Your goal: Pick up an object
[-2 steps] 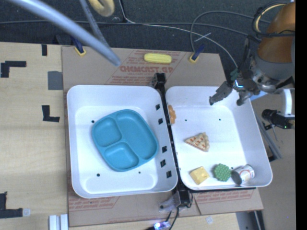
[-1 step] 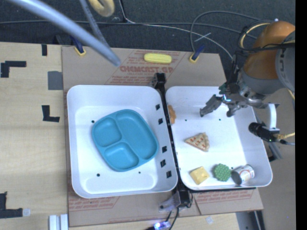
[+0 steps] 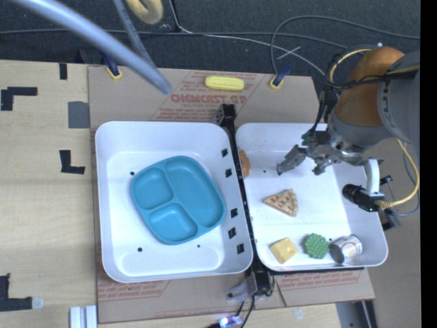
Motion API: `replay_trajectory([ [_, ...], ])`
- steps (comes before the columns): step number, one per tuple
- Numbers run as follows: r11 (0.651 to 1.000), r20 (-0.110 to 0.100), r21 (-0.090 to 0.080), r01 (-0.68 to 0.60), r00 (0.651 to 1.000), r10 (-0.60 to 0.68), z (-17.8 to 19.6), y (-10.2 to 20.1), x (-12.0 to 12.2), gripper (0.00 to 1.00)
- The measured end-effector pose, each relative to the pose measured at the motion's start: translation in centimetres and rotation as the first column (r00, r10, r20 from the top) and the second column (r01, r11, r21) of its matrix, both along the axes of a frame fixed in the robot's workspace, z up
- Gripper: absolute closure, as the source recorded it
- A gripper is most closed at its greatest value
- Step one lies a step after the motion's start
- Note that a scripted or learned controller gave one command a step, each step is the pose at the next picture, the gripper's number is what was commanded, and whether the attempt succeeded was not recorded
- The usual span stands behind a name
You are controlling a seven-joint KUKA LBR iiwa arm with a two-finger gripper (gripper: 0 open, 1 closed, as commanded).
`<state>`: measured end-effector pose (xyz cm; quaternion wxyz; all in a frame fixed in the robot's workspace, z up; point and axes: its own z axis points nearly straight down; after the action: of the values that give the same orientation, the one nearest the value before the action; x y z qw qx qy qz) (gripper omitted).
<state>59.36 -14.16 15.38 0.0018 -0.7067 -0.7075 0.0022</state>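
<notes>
Two shallow white plastic bins side by side on the table, which is pale wood with a cardboard sheet under the bins.

Left bin: a glossy blue tray, three compartments, rounded corners, lying near the middle, turned at a slant.

Right bin: a tan waffle-textured wedge at centre. Along the near edge, a yellow block, a knobbly green ball just beside it, then a small shiny can on its side in the near right corner. A small orange bit sits against the left wall.

A yellow corn-like piece lies on the cardboard beyond the bins.

Arm reaches in from the right, orange band above the wrist, wrist bent down over the right bin's far half. Gripper: dark jaws spread apart, nothing between them, above bare bin floor, up from the wedge and apart from it.
</notes>
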Motion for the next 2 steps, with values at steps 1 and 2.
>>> replay_trajectory([
  [1, 1.000, 0.001, 0.000, 0.000, 1.000, 0.000, -5.1, -0.9, 0.2, 0.00],
  [2, 1.000, 0.003, 0.000, -0.001, 1.000, 0.001, -3.8, -0.8, 0.3, 1.00],
])
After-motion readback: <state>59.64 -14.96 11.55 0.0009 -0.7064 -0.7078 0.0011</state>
